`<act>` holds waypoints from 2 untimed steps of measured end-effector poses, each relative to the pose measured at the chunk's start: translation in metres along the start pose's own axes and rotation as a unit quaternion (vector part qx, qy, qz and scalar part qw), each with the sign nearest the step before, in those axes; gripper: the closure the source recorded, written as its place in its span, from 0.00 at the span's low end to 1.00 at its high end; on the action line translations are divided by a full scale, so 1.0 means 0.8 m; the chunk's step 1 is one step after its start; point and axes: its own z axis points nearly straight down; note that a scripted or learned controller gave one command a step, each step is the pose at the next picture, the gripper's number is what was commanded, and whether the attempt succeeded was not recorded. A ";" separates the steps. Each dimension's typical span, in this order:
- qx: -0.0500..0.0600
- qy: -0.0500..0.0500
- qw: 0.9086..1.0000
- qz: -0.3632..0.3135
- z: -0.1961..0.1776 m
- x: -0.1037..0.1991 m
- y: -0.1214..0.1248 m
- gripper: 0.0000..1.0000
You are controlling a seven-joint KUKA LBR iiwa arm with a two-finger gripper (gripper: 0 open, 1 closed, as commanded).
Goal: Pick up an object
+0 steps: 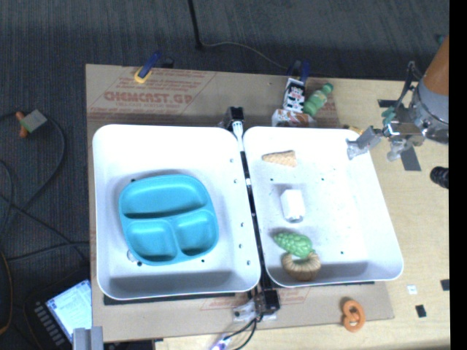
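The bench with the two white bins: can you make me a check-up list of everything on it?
Surface: tan bench, two white bins side by side.
Job's things: right bin holds a white cylinder, green toy on a woven ring, tan wedge.
Clutter: blue divided tray in left bin; orange ring on the bench.
Gripper: gripper above right bin's far corner.
Cables: black cable on floor.
Surroundings: dark carpet.

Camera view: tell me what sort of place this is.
Probably a robot lab test bench, not a home. Two white bins sit side by side on a clamped board, with loose cables on the carpet and a gripper reaching over toy-like items such as the blue tray.
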 end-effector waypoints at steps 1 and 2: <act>0.001 0.003 1.000 -0.001 0.150 0.000 -0.028 0.00; -0.001 -0.001 1.000 0.000 0.050 -0.005 -0.003 0.00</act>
